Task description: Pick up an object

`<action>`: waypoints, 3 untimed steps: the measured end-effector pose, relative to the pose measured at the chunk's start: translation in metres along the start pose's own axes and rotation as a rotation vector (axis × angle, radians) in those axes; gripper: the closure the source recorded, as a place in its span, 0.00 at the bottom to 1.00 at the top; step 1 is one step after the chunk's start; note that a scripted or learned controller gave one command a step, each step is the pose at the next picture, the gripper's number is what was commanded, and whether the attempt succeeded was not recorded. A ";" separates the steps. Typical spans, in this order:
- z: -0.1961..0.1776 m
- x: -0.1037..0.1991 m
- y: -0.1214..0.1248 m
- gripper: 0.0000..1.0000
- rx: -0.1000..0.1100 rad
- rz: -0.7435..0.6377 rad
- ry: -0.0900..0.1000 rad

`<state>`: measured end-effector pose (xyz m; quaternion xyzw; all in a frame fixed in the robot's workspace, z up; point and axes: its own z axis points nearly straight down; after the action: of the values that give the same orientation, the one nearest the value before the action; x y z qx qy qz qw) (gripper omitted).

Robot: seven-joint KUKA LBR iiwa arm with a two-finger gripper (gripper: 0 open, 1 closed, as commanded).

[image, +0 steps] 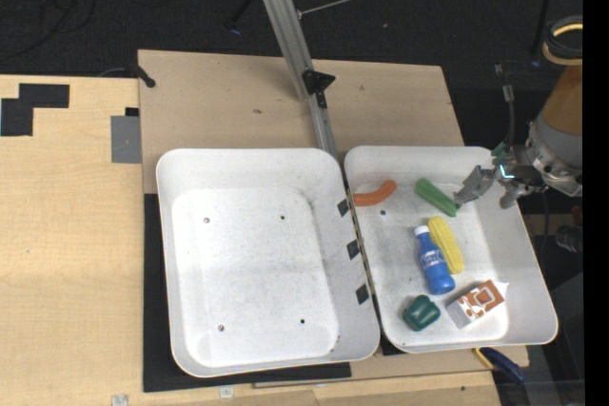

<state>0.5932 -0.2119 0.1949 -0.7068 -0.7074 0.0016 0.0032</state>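
The right bin [533, 285] holds several objects: an orange sausage-shaped piece [374, 194] at its far left, a green block [436, 197], a yellow corn cob [444, 242], a blue bottle [435, 260], a dark green lump [420, 312] and an orange-and-white carton [476, 302]. My gripper [493, 189] hangs over the bin's far right edge, open, with nothing between its fingers. One fingertip [468, 189] points down toward the right end of the green block, a little apart from it.
The left bin [247, 252] lies beside the right one, with black clips along the shared rim. A slanted metal rail [285, 33] rises behind the bins. The arm's orange-banded wrist [563, 100] stands at the right edge.
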 end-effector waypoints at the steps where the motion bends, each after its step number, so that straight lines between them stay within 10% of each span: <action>1: -0.003 0.000 0.001 0.00 -0.004 -0.003 -0.002; 3: 0.098 0.000 -0.008 0.00 0.001 0.002 0.000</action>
<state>0.5847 -0.2113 0.0966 -0.7074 -0.7068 0.0018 0.0036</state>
